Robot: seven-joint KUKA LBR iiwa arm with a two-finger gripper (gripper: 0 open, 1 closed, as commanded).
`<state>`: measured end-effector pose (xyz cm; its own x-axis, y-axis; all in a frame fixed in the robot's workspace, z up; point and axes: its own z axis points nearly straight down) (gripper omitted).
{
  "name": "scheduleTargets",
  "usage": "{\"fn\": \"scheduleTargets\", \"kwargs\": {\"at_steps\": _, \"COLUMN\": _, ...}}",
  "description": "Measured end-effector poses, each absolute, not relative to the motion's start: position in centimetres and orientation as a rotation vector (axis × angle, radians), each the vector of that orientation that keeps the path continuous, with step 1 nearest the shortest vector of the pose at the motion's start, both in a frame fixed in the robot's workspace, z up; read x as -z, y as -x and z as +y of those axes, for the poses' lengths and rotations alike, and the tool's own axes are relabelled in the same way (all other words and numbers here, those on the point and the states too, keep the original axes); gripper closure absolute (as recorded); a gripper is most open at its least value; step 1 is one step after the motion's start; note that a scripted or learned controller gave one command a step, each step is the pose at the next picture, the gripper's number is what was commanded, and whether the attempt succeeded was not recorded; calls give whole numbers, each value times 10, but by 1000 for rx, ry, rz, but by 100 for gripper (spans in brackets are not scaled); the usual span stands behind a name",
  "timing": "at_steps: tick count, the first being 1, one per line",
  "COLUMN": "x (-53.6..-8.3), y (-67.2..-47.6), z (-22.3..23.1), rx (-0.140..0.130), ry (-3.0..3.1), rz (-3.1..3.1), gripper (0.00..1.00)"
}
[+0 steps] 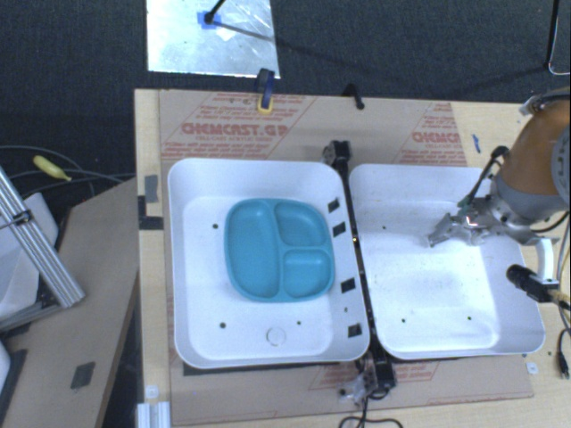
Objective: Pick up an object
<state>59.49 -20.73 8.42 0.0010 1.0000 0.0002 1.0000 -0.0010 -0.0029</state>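
Dark carpet surrounds the bench (152, 239), whose top is covered by a brown cardboard sheet (303, 119) with red printing. Off the left edge stand a slanted aluminium rail (36, 248) and a yellow-tipped cable (52, 168), and above the bench a shiny metal plate (212, 23) lies on the carpet with a blue mark on it. On the bench, the left bin (192, 328) holds the only loose object, a blue divided plate (278, 249) with one long compartment and two smaller ones; it lies flat near the bin's middle, apart from the walls. A small pale disc (276, 335) sits on the bin floor just below the plate. Black clips (343, 230) run down the seam where the two bins meet. The right bin (393, 328) shows its white floor with a few small dark dots. Over its upper right part hangs the gripper (443, 233), reaching in from the right under the orange band (542, 154) of the arm. Its fingers (439, 236) point left and down toward the floor and seem to be spread slightly, with nothing between them. The plate is well apart from the gripper, across the seam.
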Motion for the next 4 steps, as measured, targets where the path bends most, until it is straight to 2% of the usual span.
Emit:
{"fn": "scheduleTargets", "kwargs": {"at_steps": 1, "x": -96, "y": -599, "z": -207, "rx": 5, "ry": 2223, "rz": -2228, "gripper": 100}}
{"fn": "scheduleTargets", "kwargs": {"at_steps": 2, "x": -183, "y": -578, "z": -131, "rx": 12, "ry": 2216, "rz": -2235, "gripper": 100}}
{"fn": "scheduleTargets", "kwargs": {"at_steps": 3, "x": -184, "y": -542, "z": -58, "rx": 4, "ry": 2209, "rz": -2229, "gripper": 100}}
{"fn": "scheduleTargets", "kwargs": {"at_steps": 4, "x": -268, "y": -491, "z": -10, "rx": 12, "ry": 2214, "rz": -2233, "gripper": 100}}
